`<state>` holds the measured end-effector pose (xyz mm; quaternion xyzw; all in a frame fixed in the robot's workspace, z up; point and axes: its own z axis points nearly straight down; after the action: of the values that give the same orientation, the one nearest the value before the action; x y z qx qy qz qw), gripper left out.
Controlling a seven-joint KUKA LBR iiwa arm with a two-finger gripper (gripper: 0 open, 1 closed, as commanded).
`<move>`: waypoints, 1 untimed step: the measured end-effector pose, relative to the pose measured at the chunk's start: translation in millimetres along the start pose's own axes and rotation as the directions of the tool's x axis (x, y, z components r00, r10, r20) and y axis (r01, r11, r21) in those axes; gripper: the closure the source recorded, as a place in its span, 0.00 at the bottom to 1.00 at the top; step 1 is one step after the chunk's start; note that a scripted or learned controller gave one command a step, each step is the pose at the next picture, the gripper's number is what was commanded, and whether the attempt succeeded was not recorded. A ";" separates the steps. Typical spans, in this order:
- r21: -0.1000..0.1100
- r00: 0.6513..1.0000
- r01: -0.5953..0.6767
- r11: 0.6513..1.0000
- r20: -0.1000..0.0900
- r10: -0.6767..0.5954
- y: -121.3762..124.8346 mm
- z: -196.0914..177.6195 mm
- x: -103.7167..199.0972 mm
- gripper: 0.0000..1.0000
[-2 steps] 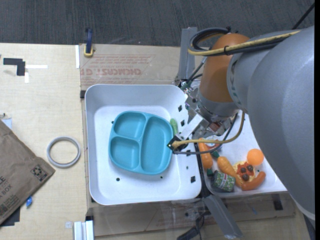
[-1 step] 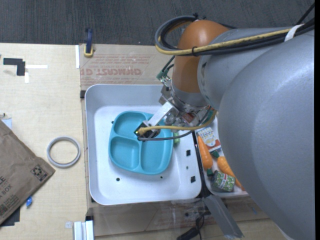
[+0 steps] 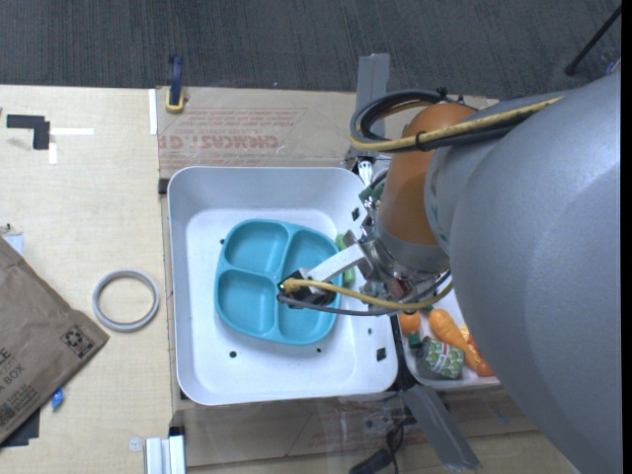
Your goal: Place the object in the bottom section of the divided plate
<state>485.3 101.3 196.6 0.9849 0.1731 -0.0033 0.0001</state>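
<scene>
plate: the blue divided plate (image 3: 247,304) lies flat in the left bin (image 3: 197,363), mid frame, so things can be dropped in from above.
tool: the tool (image 3: 375,270) hangs by the plate's right edge, under the orange wrist. i think it is there to reach the sections.
tool grip: i cannot tell if it is clenched or let go; the arm covers it.
object: i see nothing lying in the plate's three sections. an orange thing (image 3: 446,326) and a green thing (image 3: 442,358) lie in the right bin (image 3: 425,378), lower right. i can't say which is the object.
hidden: the big grey arm covers most of the right bin.
off to the side: a tape ring (image 3: 125,298) lies on the surface (image 3: 79,196) at the left, well apart from the bins.
</scene>
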 end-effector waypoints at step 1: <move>-0.002 1.000 -0.004 1.000 0.001 0.004 35.9 7.2 32.7 1.00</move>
<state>528.2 78.7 189.2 0.9852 0.1711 -0.0035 0.0009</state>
